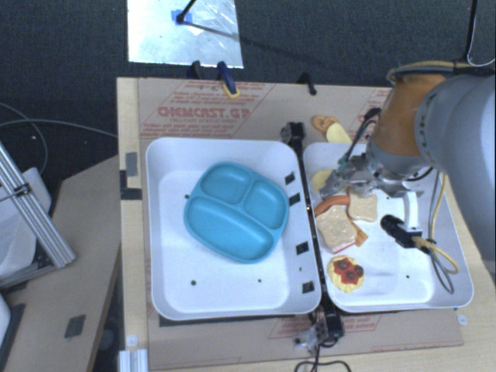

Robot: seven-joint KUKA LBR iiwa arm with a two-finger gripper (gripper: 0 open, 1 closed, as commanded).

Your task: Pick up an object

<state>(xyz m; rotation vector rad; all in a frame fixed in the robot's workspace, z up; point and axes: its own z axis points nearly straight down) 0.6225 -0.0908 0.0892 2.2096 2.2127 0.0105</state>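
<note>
Counter (132, 231) carries two bins; we see gripper (346, 178) low over toast (335, 227) for a pick, jaws' state unclear.

Wooden bench (132, 231) carries printed brown cardboard sheet (205, 111); two shallow white bins (174, 285) side by side at centre.

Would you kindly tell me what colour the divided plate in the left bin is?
The divided plate is light blue, seen plainly in the camera view, lying in the left bin.

Glossy blue plastic tray (236, 222); smooth white bins (174, 285).
</note>
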